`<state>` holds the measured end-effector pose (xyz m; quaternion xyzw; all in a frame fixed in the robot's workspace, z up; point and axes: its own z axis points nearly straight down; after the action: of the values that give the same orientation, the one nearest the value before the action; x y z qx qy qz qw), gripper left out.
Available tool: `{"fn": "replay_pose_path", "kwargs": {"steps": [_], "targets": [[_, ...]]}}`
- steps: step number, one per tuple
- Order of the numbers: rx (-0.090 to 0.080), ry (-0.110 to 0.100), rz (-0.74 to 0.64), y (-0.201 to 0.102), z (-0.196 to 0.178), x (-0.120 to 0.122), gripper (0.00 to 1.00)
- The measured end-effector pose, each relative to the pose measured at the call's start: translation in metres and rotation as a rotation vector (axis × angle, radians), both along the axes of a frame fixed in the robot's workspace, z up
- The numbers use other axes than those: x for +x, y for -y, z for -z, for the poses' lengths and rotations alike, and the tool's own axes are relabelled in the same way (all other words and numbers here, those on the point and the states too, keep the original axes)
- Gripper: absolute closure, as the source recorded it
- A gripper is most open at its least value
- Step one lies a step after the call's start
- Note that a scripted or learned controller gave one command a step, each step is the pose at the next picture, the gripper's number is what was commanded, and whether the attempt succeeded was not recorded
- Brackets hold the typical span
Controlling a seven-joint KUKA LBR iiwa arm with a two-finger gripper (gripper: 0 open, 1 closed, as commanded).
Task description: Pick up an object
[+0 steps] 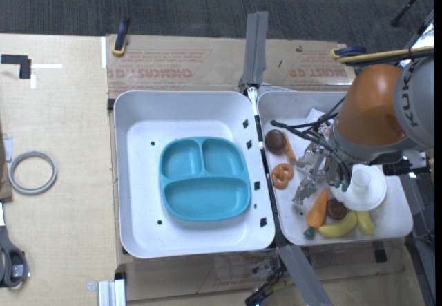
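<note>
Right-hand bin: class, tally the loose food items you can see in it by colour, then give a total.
Brown: 3, a round piece, a pretzel and a dark round piece
Orange: 1, a carrot
Yellow: 1, a banana
Total: 5. The arm may hide others.

Orange carrot [317, 208] tilted; yellow banana [338, 228] beside it; pretzel [282, 175] near.

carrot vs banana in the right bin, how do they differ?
The carrot is orange with a green tip; the banana is yellow. The carrot stands steeply along the view; the banana lies nearly across it, curved. The carrot is straight and tapered. Both lie in the right bin, close together.
</note>
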<state>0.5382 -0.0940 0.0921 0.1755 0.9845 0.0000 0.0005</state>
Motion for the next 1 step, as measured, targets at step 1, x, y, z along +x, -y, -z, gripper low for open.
{"fn": "replay_pose_path", "kwargs": {"steps": [1], "targets": [[0.000, -0.002, 0.026, 0.0051, 0.0007, -0.0607, 0.00]]}}
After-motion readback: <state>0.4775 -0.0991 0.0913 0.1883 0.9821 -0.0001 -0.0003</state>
